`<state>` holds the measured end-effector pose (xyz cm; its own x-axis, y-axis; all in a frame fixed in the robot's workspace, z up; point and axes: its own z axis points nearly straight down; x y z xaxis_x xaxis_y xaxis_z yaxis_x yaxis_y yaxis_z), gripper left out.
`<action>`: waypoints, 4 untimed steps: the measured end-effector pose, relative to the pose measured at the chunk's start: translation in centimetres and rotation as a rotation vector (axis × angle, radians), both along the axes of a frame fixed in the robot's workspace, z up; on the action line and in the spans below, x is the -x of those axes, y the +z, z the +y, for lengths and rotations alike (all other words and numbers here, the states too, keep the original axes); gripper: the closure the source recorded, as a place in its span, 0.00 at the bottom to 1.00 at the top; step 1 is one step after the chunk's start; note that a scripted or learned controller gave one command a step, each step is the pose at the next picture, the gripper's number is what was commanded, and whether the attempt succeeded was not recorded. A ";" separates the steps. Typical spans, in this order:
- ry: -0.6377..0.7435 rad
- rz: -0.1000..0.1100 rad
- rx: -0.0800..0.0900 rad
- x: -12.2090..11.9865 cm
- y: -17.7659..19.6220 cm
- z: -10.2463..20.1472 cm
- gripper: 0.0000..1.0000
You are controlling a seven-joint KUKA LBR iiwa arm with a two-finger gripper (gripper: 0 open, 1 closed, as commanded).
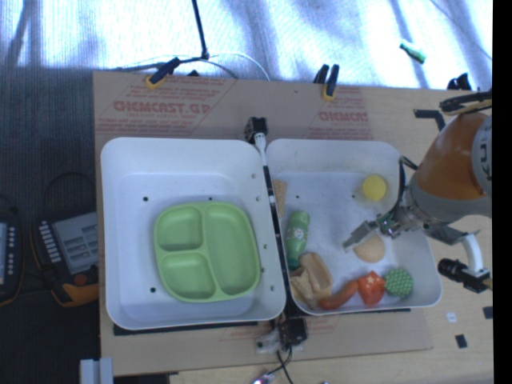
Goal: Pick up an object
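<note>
Red pepper [370,287] & green ball [399,282] at near rim, below jaws; beige round thing [370,250] just under jaws, which stand open, holding nothing; yellow ball [373,187] above.

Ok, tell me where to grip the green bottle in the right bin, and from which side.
Grip the green bottle across its narrow middle, coming from above. It lies flat, long axis running up-down in view, close beside the bin wall on its left, so finger room there looks tight.

The grey arm with its orange band reaches in from the right, wrist bent low, pincer [366,232] fingers spread apart.
</note>
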<state>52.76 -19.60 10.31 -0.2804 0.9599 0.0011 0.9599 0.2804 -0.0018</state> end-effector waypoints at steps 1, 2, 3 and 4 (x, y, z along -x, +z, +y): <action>-0.001 -0.007 0.001 -0.2 1.2 0.0 1.00; -0.137 -0.002 0.001 1.2 7.3 2.3 1.00; 0.172 -0.002 0.002 2.1 8.3 -1.2 1.00; 0.845 -0.004 0.002 -0.5 8.9 -1.8 1.00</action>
